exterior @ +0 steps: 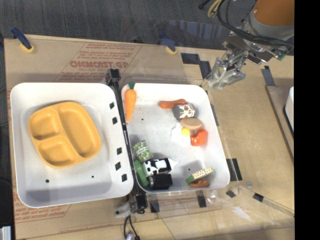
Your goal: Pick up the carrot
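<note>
The carrot [130, 103] lies lengthwise along the left wall of the right bin [212, 115], green top toward the far rim, touching nothing else. Bare white floor separates it from the sausage [172, 104] and the small can [186, 112] to its right. The gripper [226, 76] hangs outside the bin, over the surface [255, 134] just past the far right corner; whether its fingers are spread is unclear. A yellow tray [63, 133] sits in the left bin [20, 184].

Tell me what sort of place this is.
Probably a robot-manipulation test bench: a grey arm with an orange band, two shallow white plastic bins clamped to a cardboard sheet, and toy food like an orange plastic carrot.
</note>
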Robot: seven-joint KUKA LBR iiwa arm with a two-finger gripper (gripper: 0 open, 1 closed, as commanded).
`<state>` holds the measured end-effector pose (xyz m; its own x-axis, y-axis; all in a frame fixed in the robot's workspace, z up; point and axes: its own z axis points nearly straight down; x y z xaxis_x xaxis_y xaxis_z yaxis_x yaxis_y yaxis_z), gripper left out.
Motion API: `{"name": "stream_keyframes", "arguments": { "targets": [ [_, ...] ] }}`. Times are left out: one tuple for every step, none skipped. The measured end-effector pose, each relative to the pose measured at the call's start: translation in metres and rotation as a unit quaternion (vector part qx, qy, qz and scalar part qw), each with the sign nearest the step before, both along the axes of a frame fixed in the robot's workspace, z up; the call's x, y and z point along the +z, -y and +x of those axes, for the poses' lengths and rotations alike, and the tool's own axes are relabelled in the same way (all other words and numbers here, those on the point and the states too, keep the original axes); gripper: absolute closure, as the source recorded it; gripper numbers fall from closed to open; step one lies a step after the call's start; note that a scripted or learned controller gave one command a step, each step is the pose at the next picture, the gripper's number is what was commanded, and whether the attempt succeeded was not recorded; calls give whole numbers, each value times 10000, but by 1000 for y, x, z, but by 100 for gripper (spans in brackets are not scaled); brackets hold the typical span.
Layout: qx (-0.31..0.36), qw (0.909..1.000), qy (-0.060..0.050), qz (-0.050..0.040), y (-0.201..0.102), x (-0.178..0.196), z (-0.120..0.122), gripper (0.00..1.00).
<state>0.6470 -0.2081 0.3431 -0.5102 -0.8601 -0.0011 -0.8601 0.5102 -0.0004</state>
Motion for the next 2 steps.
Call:
{"name": "stream_keyframes", "arguments": {
  "targets": [
    [741,9972,23,-5,0,22,12,100],
    [1791,9838,-5,2,-1,-7,11,100]
  ]
}}
